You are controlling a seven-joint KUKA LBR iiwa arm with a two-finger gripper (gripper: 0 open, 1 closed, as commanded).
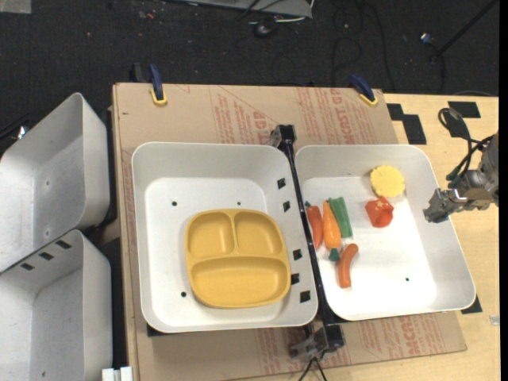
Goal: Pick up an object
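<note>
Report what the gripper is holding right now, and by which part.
Nothing. The gripper sits at the right bin's right rim, apart from the toy food.

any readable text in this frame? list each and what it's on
Red print on the cardboard sheet under the bins, upper part: upside down and blurred; not legible.
Red print along the cardboard's lower right edge: too faint and small to read.
No readable text on the yellow tray, the toy food, the white bins or the gripper.
</note>
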